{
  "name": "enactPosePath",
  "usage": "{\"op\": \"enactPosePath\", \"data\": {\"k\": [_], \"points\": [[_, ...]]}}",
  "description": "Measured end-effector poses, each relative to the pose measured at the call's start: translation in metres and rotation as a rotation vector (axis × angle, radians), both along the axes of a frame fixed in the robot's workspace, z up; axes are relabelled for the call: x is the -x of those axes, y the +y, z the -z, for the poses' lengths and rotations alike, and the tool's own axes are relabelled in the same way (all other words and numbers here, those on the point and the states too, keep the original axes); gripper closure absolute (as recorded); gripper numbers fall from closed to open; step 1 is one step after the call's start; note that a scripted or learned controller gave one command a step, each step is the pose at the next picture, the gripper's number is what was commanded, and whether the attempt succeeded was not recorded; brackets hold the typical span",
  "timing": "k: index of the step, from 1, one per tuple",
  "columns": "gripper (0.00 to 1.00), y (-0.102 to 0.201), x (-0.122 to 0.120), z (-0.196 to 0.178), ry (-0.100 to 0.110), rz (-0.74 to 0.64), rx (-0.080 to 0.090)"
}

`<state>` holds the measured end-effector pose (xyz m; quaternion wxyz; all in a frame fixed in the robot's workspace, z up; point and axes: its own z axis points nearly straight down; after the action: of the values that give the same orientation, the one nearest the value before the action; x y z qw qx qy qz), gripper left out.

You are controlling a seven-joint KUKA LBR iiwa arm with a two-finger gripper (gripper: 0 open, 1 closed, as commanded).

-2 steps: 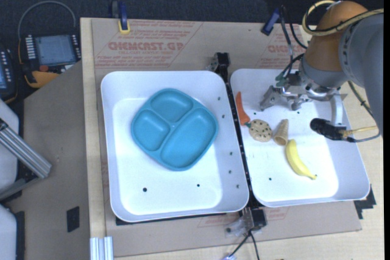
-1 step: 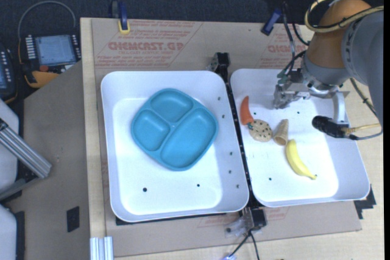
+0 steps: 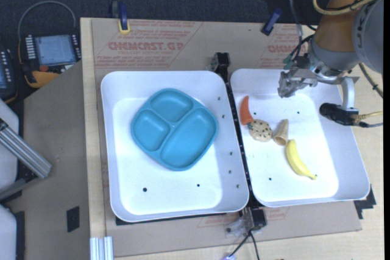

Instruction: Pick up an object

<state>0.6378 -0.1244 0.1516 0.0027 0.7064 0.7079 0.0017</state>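
Camera view looks down at a slant on two shallow white bins set side by side. The left white bin point(image 3: 116, 149) holds a blue plastic divided plate point(image 3: 175, 128), lying flat near the middle, probably as a place to drop things off. The right white bin point(image 3: 341, 149) holds the loose items to choose from: an orange carrot-shaped piece point(image 3: 245, 110) against the left wall, a round speckled cookie point(image 3: 261, 130) just beside it, a tan cone-shaped piece point(image 3: 281, 131) touching or nearly touching the cookie, and a yellow toy banana point(image 3: 299, 160) just below the cone.

The grey two-finger gripper point(image 3: 290, 86) hangs over the bin's upper part, apart from every item, with nothing between its fingers; whether it is spread or pressed together I cannot tell. It sits above bare floor, so I judge the pick not yet begun, with the cone and cookie nearest.
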Motion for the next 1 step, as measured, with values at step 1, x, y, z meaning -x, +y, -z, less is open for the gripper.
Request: {"op": "enactPosePath", "data": {"k": [1], "points": [[1.00,-0.0028,-0.0008,-0.0650,-0.004,0.001,0.001]]}}
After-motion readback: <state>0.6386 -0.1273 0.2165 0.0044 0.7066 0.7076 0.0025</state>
